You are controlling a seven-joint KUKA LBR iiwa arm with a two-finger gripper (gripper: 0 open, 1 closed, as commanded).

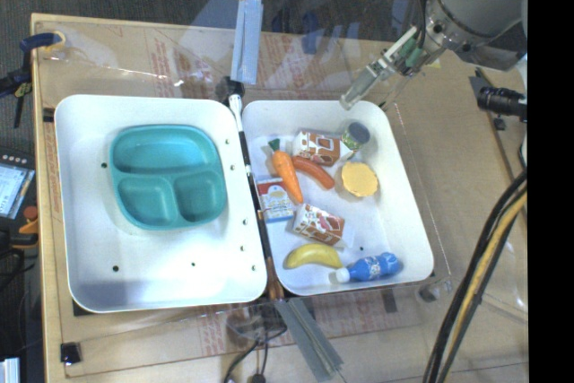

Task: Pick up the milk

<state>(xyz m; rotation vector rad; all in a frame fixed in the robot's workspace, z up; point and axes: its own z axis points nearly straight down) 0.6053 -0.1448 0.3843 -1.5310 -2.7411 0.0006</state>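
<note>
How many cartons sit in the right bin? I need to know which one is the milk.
3: one carton at the back, a red carton by the left wall, another carton above the banana.

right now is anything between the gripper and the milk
Nothing visible lies directly between them. The gripper hangs over the right bin's far rim, and the milk carton lies just below it. A small can sits right beside the carton, with a sausage touching its near side.

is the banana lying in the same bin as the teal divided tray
No. The banana lies in the right-hand bin near its front edge, while the teal divided tray sits in the left-hand bin.
</note>
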